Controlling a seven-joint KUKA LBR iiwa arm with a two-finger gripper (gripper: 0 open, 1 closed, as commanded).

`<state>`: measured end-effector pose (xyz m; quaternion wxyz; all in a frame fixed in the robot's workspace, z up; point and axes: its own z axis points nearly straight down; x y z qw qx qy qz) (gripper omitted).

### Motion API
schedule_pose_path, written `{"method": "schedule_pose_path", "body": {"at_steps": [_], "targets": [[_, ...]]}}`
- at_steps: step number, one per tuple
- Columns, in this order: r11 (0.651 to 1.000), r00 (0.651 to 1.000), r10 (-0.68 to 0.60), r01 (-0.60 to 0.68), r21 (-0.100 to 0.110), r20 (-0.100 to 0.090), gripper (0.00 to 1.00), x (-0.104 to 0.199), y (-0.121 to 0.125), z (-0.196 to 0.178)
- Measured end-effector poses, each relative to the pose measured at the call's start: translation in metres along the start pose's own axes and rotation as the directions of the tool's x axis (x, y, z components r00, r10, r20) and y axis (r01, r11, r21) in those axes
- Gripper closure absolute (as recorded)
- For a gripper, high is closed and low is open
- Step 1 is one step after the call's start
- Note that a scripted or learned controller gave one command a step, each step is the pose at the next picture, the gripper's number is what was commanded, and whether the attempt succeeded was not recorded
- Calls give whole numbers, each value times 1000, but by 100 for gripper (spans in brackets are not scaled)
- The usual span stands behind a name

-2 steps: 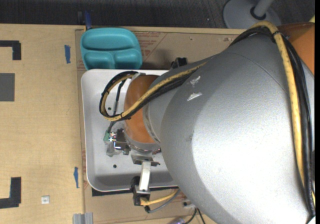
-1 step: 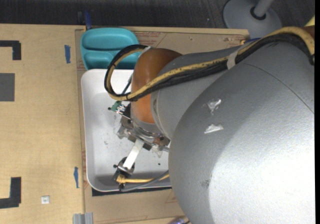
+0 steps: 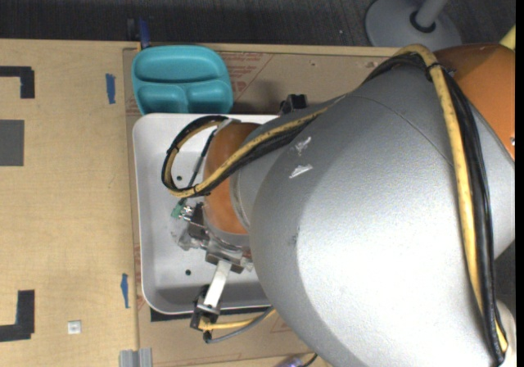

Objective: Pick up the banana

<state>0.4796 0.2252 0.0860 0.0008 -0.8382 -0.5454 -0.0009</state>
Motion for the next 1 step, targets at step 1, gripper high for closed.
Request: {"method": "schedule_pose_path", "body": {"at_steps": [1], "targets": [[1000, 1000, -1, 1, -2, -4, 100, 2, 0, -11]]}}
